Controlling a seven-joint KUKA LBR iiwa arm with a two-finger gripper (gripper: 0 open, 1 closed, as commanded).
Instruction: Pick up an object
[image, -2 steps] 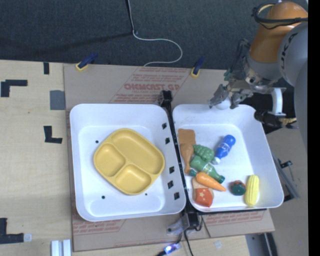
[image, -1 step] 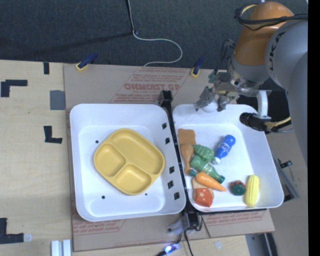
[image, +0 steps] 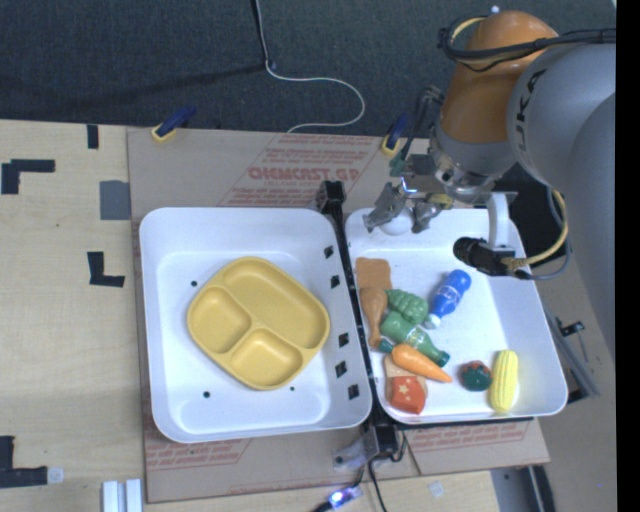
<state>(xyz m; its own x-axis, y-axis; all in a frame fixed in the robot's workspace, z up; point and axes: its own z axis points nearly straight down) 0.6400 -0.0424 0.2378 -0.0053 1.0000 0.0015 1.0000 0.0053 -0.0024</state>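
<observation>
My gripper hangs over the far left corner of the right bin, its two fingers spread apart with nothing between them. Below it in that bin lie a tan bread slice, a green bottle, a green leafy toy, a blue-and-white bottle, an orange carrot, a red-and-orange piece, a red-and-green piece and a yellow corn cob. All of these rest on the bin floor, nearer to me than the gripper.
The left bin holds a yellow divided plate. A black divider runs between the bins. A black cylindrical part of the arm juts over the right bin's far edge. A white cable lies behind the bins.
</observation>
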